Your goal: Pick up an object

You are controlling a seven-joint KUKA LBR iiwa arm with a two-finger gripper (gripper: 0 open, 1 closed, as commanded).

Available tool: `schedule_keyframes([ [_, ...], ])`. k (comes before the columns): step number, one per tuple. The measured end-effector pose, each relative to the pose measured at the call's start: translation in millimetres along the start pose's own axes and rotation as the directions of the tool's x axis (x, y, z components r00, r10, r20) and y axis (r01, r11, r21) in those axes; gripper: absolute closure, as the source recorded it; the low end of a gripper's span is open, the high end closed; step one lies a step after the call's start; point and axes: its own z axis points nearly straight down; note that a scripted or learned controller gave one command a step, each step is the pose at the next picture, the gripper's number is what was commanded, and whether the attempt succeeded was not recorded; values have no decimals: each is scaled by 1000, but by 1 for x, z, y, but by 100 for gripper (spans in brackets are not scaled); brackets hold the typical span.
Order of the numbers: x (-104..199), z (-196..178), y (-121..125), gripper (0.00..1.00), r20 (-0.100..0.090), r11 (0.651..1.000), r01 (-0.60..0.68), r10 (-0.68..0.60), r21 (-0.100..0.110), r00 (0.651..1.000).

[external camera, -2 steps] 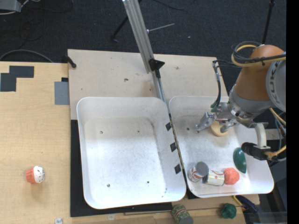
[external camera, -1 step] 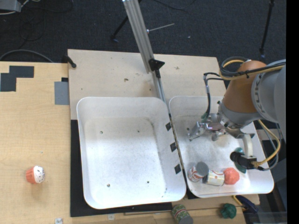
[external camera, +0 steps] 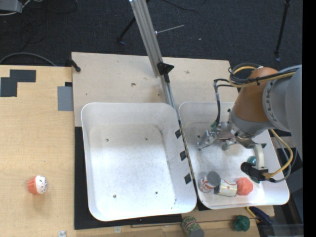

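Looking down on the bench, we see the grey arm (external camera: 276,100) with its orange band (external camera: 252,100) reaching in from the right edge over the right bin (external camera: 195,112). The gripper (external camera: 210,138) sits low over the middle of that bin, pointing toward the divider side. We can't tell how the pincer stands: the metal parts blur together at this size, and we see nothing between them.

Candidate objects sit along the right bin's near edge: a red-and-white round piece (external camera: 204,184) at the near-left corner, a grey disc-like piece (external camera: 213,177) just beside it, a pale cylinder (external camera: 228,188) lying on its side next to that, and an orange-red ball (external camera: 244,186) touching the cylinder's right end. A small teal item (external camera: 252,160) lies further back near the right wall, partly behind a black cable fitting (external camera: 252,170). All of them are apart from the gripper.

The left bin (external camera: 94,132) shows just speckled white floor. An aluminium rail (external camera: 148,33) slants from the far edge down to the gap between the bins.

Off the bins: a small orange-and-white object (external camera: 37,184) on the wooden bench surface (external camera: 29,132) near the left edge, a green lump (external camera: 241,223) and a dark patterned cylinder (external camera: 190,226) past the near edge of the right bin.
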Motion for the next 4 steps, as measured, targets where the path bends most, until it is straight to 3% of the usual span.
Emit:
schedule_keyframes([
  [1,-1,-10,0,100,-1,1000,-5,5,0,1000],
  [4,0,-185,-3,100,1,1000,4,-4,-6,1000],
])
